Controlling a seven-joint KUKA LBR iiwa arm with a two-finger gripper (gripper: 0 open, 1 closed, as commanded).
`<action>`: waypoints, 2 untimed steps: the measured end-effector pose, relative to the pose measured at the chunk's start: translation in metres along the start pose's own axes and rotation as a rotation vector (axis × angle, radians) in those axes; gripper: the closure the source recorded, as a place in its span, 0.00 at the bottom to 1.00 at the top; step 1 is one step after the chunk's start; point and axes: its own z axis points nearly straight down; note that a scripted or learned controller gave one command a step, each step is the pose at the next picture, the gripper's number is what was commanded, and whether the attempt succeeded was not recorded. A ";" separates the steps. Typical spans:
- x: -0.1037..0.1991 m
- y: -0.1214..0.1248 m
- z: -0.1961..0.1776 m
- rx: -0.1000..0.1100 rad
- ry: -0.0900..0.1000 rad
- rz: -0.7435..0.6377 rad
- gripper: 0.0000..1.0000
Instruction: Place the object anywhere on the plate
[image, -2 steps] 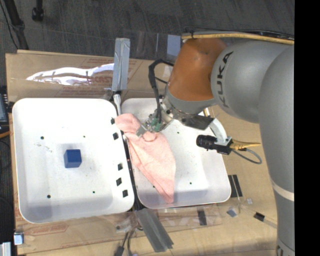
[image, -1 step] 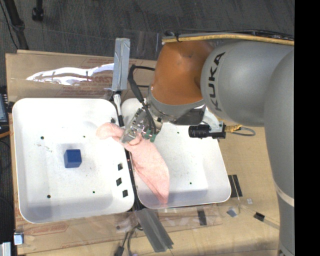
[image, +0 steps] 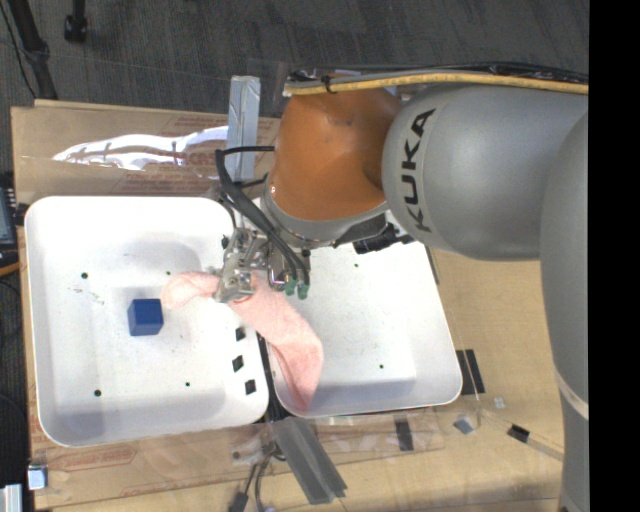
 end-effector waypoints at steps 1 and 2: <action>0.022 0.051 0.001 0.001 0.001 -0.120 1.00; 0.058 0.088 0.005 0.001 -0.001 -0.124 1.00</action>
